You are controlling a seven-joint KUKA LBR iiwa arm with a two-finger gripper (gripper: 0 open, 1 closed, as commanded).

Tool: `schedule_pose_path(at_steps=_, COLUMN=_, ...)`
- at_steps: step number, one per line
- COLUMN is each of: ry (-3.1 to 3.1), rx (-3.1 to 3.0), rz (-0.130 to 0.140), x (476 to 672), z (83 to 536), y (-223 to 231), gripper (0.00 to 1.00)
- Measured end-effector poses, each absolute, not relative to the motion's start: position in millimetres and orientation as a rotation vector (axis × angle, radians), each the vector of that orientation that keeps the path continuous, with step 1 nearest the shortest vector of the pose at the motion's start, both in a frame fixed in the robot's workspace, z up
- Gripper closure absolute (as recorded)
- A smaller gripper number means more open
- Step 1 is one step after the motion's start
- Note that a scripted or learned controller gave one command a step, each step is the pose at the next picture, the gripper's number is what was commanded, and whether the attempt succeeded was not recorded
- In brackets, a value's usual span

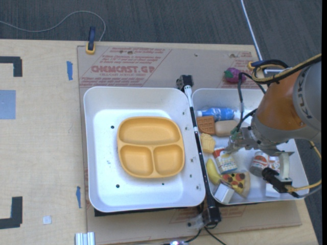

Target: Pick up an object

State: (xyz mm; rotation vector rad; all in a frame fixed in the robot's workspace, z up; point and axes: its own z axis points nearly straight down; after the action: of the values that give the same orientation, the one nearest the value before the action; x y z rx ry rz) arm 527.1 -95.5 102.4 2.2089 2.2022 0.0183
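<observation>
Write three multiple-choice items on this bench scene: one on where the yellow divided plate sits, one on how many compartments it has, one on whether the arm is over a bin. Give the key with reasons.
1. Where does the yellow divided plate sit?
A. In the left bin
B. In the right bin
C. On the cardboard outside the bins

2. How many compartments does the plate have?
A. Two
B. Three
C. Five

3. Where is the arm now?
A. Over the left bin
B. Over the right bin
C. Above the carpet, away from both bins

Key:
1 A: the plate lies flat in the middle of the left bin.
2 B: one wide compartment at the far side and two smaller ones at the near side.
3 B: the arm reaches in from the right over the right bin, above the small items such as the pizza slice toy and the banana toy.
</observation>
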Motion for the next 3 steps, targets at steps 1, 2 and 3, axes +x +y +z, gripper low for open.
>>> schedule_pose_path(at_steps=1, ry=2.202, rx=2.209, rz=0.018, x=527.0, z=102, y=-96, gripper=0.0)
schedule_pose_path(at_steps=2, ry=2.21, rx=2.211, rz=0.019, x=515.6, z=91, y=-92, gripper=0.0)
schedule_pose_path(at_steps=3, ry=2.211, rx=2.212, rz=0.017, x=516.6, z=90, y=-92, gripper=0.0)
